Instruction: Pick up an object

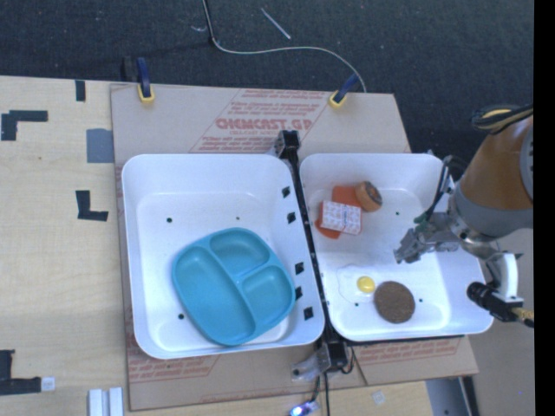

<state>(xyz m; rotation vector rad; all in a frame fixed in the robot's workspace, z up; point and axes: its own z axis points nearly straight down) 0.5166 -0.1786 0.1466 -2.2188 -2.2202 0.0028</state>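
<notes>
The right bin (pixel 434 170) holds an orange-and-white box (pixel 340 216), a small brown round piece (pixel 368 196) beside it, a fried egg (pixel 362 284) and a brown round patty (pixel 395 302). My gripper (pixel 411 251) hangs low over the right side of this bin, to the right of the box and above the patty. Nothing shows between its fingers. A blue divided plate (pixel 232 284) lies in the left bin (pixel 139 180).
A black divider (pixel 299 224) runs between the two bins. Both bins rest on a cardboard sheet (pixel 251 124) clamped at its far edge. A cable (pixel 260 50) loops over the dark floor behind.
</notes>
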